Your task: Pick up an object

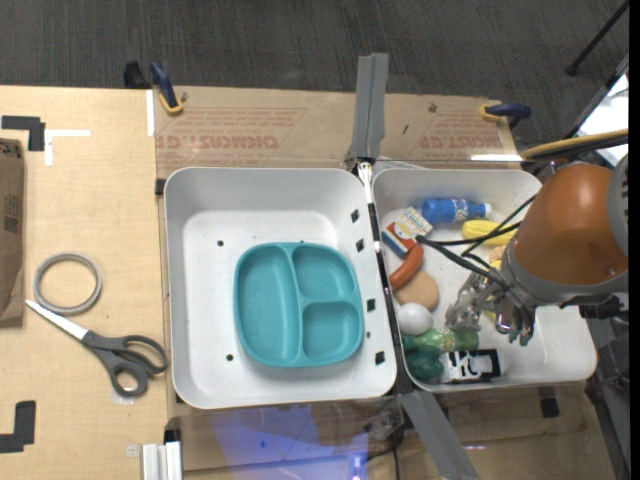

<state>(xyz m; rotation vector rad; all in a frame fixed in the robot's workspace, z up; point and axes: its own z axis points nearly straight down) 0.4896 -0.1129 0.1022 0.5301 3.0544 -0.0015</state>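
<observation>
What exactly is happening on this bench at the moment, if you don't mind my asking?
The grey arm with the orange band reaches in from the right, its two-finger gripper low over the right-hand white bin. That bin holds toy food: a blue bottle, a yellow corn cob, a red sausage, a white egg and a green vegetable. Nothing is visibly between its fingers. The left-hand white bin holds a teal divided plate.

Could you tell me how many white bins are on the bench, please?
2. The left bin holds a teal divided tray. The right bin holds small items, with the gripper over it. They sit side by side; more small items may be hidden under the arm.
</observation>
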